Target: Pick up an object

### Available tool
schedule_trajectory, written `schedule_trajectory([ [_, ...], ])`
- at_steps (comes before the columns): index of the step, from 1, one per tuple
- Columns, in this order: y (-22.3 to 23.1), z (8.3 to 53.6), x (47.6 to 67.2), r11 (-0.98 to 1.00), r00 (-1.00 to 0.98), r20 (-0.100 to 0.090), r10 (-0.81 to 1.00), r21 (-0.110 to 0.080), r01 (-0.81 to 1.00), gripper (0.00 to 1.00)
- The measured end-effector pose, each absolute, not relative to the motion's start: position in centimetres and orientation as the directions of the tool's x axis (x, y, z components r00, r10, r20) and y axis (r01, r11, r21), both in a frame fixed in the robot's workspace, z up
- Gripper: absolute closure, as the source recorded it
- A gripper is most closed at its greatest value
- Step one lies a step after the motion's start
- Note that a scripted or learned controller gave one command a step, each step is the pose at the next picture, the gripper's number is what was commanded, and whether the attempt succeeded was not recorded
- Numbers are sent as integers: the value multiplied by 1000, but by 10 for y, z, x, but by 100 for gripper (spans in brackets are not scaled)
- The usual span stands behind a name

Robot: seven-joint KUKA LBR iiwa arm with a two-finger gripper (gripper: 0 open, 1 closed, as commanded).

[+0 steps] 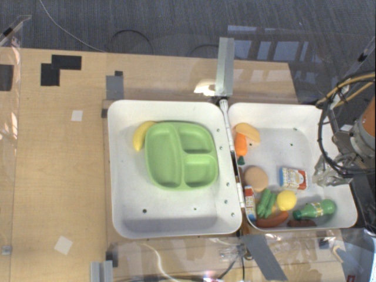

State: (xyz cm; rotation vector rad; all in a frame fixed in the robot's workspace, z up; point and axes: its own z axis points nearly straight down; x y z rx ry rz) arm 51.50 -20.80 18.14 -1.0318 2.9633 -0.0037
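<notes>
The right bin (294, 122) holds several toy foods. A tan bread piece (247, 133) and an orange carrot (241, 145) lie by its left wall. A brown egg-shaped piece (255, 178), a small white and red carton (292, 178), a yellow lemon (286, 200), a green vegetable (265, 203), a green bottle (315, 209) and a red sausage (272, 219) fill its near half. My gripper (328, 177) hangs over the bin's right edge, right of the carton and above the bottle, with nothing seen in it.
The left bin (126, 216) carries a green divided plate (179, 155) with a yellow banana (140, 135) tucked under its left rim. A small red and white bottle (249, 198) stands against the divider. Dark cables (326, 128) loop above the gripper.
</notes>
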Motion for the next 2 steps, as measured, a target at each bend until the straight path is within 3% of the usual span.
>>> schedule_trajectory([
  [1,-205,179,520,481,-481,-4,-877,-7,-877,100],
  [2,-171,236,623,442,-442,-8,-897,-13,-897,100],
])
